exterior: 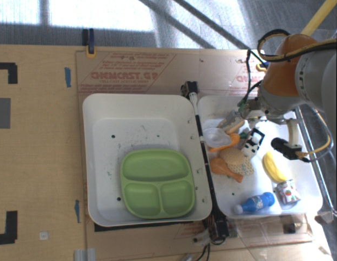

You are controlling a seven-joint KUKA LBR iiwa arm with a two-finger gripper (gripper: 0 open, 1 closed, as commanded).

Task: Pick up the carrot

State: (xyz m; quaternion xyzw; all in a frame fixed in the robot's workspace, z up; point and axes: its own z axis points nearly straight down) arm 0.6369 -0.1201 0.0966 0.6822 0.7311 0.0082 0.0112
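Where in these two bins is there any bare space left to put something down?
The left bin has bare floor above the green divided plate and along its left wall. The right bin is crowded: carrot, banana and blue bottle, with the gripper over its top.

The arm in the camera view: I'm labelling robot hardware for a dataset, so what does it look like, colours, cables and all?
The arm is a thick grey cylinder with a rounded orange band above the wrist. Black cables loop over the band and run down beside the wrist. The gripper is small, metal and dark parts mixed, its details too cluttered to make out.
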